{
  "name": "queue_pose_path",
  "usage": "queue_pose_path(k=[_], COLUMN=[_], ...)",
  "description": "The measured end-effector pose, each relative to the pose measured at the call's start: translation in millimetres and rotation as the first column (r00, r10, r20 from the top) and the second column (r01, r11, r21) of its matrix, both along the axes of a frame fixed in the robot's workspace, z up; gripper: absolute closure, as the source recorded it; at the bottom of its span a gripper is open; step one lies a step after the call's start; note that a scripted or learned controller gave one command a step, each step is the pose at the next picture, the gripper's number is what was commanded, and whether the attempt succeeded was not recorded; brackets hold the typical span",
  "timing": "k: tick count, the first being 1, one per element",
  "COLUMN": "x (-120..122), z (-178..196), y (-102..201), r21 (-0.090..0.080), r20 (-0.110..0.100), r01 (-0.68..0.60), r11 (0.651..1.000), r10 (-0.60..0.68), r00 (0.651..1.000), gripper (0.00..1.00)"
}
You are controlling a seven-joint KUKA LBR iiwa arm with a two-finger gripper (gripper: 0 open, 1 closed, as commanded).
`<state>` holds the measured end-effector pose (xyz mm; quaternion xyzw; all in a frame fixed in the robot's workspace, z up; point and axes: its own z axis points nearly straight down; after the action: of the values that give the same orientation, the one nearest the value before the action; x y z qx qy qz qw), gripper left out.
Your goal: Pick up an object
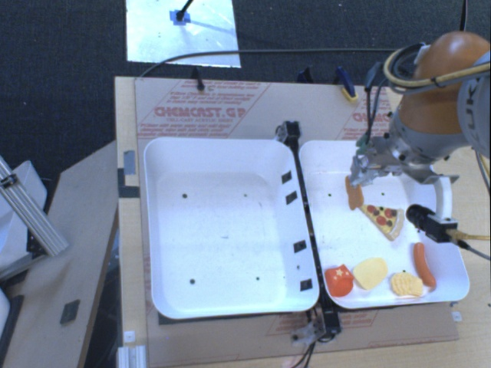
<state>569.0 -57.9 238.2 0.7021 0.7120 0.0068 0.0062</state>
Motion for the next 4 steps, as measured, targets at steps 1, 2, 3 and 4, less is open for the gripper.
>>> queue_pose_path(k=[1,2,3,4], x=[28.4,26.9,32.6,14.0], z=[15.3,13.6,-129.0,-150.0], y=[-53.2,-50.2,-81.0,-73.4], r21=[-0.004,-0.002,-0.001,-0.005], r20=[-0.011,-0.016,-0.027,-0.005], r01=[0.015,0.01,0.015,0.011], r11=[1.0,1.0,1.0,1.0], r10=[-0.015,-0.01,-0.015,-0.011], r00=[1.0,1.0,1.0,1.0], gripper=[1.0,0.0,0.0,0.0])
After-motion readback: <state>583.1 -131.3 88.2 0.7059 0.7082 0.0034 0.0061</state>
